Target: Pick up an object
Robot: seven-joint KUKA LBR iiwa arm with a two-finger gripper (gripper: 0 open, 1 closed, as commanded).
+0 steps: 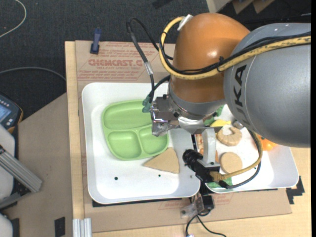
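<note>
**Arm Hangs Over the Seam Between Two Bins**

Grey arm fills the upper right, closest to the lens, with its orange band bulging just above the wrist. A yellow-and-black cable loops round that band, and a second one curls below the wrist.

Under the wrist, the gripper shows as a metal block over the right rim of the green tray. The wrist hides its tip, so I cannot tell whether it is wide, narrow or holding anything.

The green tray is divided into compartments and lies tilted in the left bin, toward that bin's far side. Just beside the tray's near right corner lies a tan wedge, flat on the bin floor near the bin's right wall.

In the right bin, close to its left wall, two tan round discs sit one behind the other: the far disc and the near disc. An orange piece peeks out from under the arm at their right.

Both bins rest on a brown board printed with red lettering, and a blue clip sits at its far left corner.
</note>
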